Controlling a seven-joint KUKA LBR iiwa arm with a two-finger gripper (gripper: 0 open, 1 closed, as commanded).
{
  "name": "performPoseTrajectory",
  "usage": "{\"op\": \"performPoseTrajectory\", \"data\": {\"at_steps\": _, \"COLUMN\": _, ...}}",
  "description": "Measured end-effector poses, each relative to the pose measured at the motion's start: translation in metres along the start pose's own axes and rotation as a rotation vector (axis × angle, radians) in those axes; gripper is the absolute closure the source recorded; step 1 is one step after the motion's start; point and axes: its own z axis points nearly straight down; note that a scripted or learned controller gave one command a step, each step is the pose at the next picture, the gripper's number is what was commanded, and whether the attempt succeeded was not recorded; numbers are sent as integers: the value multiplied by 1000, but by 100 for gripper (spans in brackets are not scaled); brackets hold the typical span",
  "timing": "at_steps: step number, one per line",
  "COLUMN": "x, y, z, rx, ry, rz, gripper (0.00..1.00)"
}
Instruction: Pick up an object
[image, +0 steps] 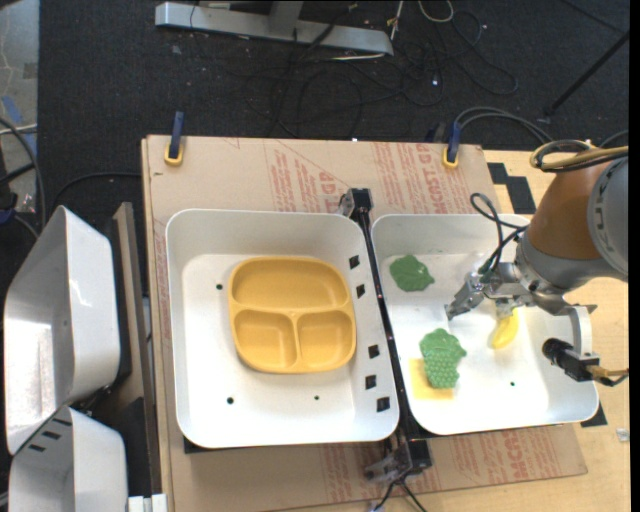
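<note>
- On the bench, two shallow white bins sit side by side on a brown board: the left bin (200, 330) and the right bin (560, 400).
- Inside the left bin lies a yellow divided plate (293, 312) with three compartments, flat on the floor of the bin.
- Across the right bin are scattered several small things: a flat green piece (409, 272) near the far left corner, a knobbly green broccoli-like toy (441, 357) toward the near side, and a yellow square (428, 384) lying partly under that toy.
- Farther right in the same bin a small yellow object (503, 332) lies on the floor.
- From the right, the grey arm (575, 225) with its orange band reaches over the right bin.
- Its gripper (480, 291) hangs low over the middle of the right bin, just left of and beyond the small yellow object and well apart from the flat green piece.
- Whether the gripper is spread or closed cannot be told at this slant, and no object is seen between its tips.
- At the far edge of the board, two clamps (175, 140) pin it down.
</note>
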Motion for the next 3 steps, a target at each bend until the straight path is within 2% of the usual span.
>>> {"op": "performPoseTrajectory", "data": {"at_steps": 1, "x": 0, "y": 1, "z": -13, "rx": -5, "ry": -2, "rz": 0, "gripper": 100}}
{"op": "performPoseTrajectory", "data": {"at_steps": 3, "x": -7, "y": 5, "z": -129, "rx": -10, "ry": -3, "rz": -4, "gripper": 100}}
